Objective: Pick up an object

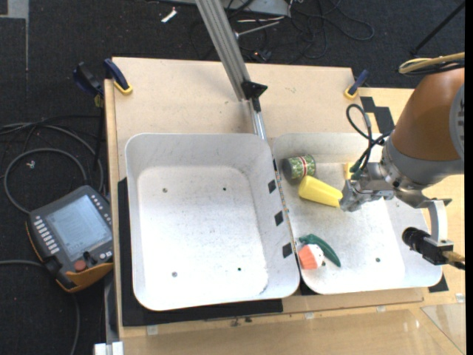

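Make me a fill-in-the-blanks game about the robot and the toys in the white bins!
1. The yellow toy lies in the ____ bin.
2. The gripper is right beside the ____ toy.
3. The green can lies just ____ the yellow toy in the picture.
4. The orange and white toy has a ____ leafy part.

Missing words: right; yellow; above; green

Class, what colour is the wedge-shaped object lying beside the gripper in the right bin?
Yellow: the wedge-shaped object shows plainly in the camera view.
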Motion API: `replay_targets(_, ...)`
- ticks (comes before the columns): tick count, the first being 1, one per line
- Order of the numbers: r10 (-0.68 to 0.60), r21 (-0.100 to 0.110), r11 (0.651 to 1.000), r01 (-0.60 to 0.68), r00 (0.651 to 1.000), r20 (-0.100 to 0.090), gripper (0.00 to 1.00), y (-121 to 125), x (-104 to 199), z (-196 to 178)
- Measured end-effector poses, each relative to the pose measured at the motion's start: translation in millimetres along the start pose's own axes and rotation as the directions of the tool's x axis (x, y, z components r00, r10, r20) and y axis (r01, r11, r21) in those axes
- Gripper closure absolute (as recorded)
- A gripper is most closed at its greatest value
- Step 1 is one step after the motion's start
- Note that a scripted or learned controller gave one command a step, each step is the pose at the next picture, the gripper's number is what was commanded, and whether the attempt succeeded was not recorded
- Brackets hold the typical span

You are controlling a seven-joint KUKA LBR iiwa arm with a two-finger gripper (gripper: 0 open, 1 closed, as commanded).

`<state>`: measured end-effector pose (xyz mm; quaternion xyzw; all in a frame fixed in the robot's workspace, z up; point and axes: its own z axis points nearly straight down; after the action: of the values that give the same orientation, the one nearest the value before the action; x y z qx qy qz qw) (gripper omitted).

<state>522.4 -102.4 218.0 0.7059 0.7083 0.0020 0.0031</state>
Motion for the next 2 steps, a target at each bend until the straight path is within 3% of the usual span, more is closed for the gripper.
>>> replay_targets(1, 0.000, -0.001, 1.000, 0.000, 1.000, 0.000, 1.00, -3, -1, -62)
replay_targets(2, -0.006, 0.008, 1.000, 0.006, 1.000, -0.003, 1.00, -5, 59, -59)
